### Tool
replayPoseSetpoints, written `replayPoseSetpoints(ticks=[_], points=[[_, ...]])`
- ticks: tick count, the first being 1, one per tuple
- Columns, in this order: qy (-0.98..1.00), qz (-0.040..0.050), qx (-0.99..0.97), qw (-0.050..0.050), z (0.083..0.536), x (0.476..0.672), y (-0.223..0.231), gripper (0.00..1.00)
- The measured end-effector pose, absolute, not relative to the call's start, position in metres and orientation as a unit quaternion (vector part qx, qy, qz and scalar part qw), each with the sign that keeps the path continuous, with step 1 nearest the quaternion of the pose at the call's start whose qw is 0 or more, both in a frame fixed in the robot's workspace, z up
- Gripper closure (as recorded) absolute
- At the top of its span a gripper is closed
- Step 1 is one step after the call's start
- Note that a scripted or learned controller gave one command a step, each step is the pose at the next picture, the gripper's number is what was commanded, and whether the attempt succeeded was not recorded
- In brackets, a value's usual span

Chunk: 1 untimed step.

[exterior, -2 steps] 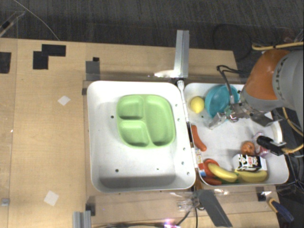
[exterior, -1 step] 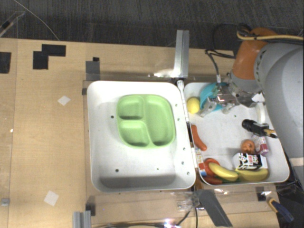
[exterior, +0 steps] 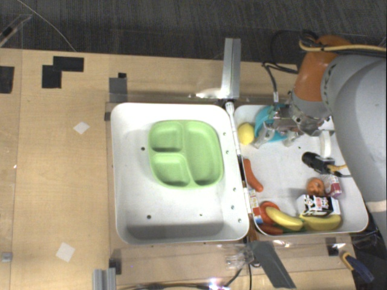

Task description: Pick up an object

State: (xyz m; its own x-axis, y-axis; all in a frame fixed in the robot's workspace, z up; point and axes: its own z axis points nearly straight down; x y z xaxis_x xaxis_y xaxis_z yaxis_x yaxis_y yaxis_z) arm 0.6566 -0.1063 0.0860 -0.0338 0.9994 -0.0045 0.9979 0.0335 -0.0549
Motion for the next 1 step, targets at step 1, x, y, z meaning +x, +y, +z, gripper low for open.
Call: replayPoseSetpoints(ticks=[1], points=[[-0.641, 0.0237, -0.767, 0.015, 0.0857, 0.6562, -0.0986, 0.0]])
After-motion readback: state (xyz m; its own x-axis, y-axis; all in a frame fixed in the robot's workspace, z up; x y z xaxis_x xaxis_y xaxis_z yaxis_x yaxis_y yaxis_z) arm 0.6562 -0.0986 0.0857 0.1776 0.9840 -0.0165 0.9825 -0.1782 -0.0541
